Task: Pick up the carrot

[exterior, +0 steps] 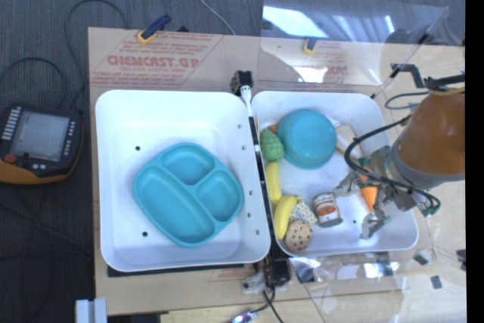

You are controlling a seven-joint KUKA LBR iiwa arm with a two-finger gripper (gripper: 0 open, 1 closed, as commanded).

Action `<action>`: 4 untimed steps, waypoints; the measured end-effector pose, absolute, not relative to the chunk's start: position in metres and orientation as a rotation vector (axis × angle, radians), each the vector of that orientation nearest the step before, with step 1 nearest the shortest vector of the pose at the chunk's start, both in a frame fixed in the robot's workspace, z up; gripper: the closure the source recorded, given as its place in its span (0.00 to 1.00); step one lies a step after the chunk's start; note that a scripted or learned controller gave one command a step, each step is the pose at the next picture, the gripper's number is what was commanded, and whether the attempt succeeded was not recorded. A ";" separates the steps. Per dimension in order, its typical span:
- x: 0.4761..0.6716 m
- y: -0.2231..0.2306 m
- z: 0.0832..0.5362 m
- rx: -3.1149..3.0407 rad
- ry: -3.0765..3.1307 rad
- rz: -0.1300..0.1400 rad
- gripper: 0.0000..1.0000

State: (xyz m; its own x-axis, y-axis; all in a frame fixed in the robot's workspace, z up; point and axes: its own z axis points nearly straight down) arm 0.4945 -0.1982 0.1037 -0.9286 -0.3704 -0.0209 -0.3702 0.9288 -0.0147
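Right bin (393,242), 3 o'clock side: carrot (369,196) (orange, partly hidden under the wrist), lying between the fingers of the gripper (368,202), which clasp it. Red-labelled can (326,209) at its 9 o'clock; blue bowl (307,137) at 11 o'clock.

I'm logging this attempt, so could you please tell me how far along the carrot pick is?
Done: the gripper has reached the right bin and sits at the carrot. In hand: closing on the carrot, an orange piece right at the gripper; a firm grasp can't be confirmed. Left: lifting it clear of the bin.
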 end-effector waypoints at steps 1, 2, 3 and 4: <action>0.496 -0.197 0.113 -0.587 3.059 -0.019 1.00; 0.496 -0.197 0.113 -0.587 3.060 -0.018 0.00; 0.508 -0.217 0.091 0.099 3.132 -0.001 0.00; 0.512 -0.217 0.104 0.098 3.121 -0.010 1.00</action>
State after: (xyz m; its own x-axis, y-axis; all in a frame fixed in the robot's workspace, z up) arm 0.5121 -0.2174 0.1036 -0.9979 0.0625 -0.0194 0.0626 0.9980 -0.0059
